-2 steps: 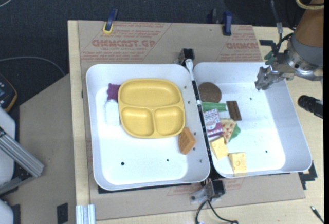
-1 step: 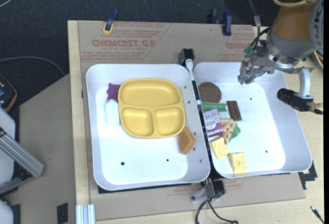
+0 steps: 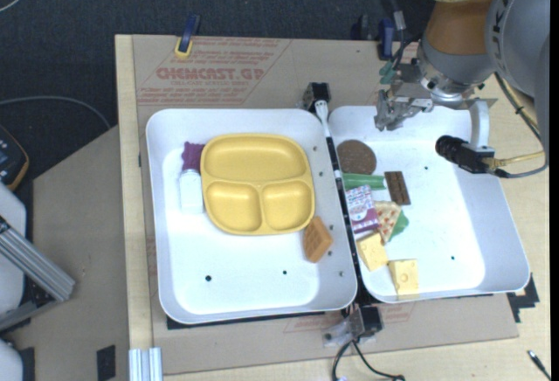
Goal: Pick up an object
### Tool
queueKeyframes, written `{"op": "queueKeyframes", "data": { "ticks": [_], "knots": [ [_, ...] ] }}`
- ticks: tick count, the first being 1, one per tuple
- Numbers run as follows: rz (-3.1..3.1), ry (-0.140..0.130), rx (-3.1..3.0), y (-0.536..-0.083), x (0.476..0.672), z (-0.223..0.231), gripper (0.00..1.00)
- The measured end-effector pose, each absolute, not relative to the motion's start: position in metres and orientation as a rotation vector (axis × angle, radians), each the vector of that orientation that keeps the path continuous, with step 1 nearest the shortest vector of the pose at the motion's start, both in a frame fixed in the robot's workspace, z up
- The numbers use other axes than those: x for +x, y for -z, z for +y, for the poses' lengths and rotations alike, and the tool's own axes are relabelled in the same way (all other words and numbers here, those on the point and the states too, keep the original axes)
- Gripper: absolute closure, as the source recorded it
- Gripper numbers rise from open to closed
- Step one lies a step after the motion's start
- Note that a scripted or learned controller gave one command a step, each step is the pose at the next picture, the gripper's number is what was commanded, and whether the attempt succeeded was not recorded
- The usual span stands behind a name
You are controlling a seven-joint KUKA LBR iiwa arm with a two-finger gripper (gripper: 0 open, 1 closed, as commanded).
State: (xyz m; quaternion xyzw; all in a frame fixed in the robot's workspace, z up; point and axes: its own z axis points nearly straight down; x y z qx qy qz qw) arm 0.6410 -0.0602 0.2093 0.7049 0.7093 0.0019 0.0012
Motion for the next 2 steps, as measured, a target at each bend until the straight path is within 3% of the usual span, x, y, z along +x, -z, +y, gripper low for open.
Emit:
{"op": "queueKeyframes", "data": {
  "ticks": [1,2],
  "knots": [
    [2.224,-0.007,2.214,-0.2324,0.6484,-0.0276,1.00],
    [2.223,0.001,2.221,-0.2284,0.6447,-0.0232,1.00]
  ]
}}
